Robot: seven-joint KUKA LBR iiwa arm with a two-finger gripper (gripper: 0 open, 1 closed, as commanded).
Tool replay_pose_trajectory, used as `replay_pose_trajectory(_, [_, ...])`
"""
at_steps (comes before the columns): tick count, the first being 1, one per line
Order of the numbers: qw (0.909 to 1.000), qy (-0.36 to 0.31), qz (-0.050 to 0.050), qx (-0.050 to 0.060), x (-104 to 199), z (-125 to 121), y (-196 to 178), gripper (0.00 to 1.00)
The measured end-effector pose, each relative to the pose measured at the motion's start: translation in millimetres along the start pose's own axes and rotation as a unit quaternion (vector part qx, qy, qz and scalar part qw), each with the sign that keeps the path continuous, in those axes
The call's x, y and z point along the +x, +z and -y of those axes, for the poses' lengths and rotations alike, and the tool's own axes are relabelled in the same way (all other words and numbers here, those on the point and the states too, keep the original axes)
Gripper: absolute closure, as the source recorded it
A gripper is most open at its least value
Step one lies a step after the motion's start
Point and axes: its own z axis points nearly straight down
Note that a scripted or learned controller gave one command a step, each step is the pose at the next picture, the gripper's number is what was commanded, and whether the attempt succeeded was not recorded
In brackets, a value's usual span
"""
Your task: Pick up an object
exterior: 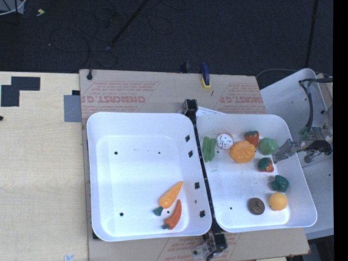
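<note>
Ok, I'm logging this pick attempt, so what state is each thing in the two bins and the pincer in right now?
left bin: holds two items
orange carrot: lying at a slant, touching the red pepper
red pepper: lying in the near right corner
right bin: holds the other items
green vegetable: lying by the divider
orange ball: resting mid-bin
brown disc: lying flat
pincer: at the right rim, holding nothing visible

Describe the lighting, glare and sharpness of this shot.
Camera view: bright even light washes out the white bins, especially the right one; shadows under the orange carrot and the toys are faint; the background is dark; the whole frame is soft, and the gripper at the right rim is blurry.
</note>
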Motion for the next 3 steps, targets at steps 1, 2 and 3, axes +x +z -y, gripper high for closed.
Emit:
replay_pose_trajectory(1, [1.0, 0.0, -0.003, 0.008, -1, -21, 156, 0.0])
replay_pose_trajectory(2, [0.9999, -0.003, -0.002, 0.015, -22, -113, 172, 0.0])
replay_pose_trajectory(3, [1.0, 0.001, -0.001, 0.008, 20, -129, 178, 0.0])
